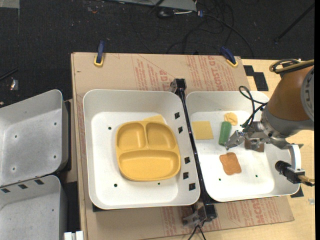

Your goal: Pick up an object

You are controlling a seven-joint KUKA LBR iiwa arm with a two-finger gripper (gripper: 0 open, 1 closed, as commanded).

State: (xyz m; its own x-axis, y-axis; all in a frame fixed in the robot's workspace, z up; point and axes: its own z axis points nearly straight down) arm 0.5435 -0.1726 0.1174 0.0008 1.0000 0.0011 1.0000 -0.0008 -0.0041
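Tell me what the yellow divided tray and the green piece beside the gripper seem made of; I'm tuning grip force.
The yellow divided tray looks like moulded plastic: one even colour, rounded compartment ridges, a soft sheen. The green piece is probably plastic or rubbery toy food, with matte, uniform colour and rounded ends, though it is too small to be sure.

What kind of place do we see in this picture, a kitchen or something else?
Probably a robotics lab, not a kitchen: two shallow white plastic bins sit on a clamped brown cardboard sheet, loose black cables cross the dark floor, and a grey robot arm reaches in.
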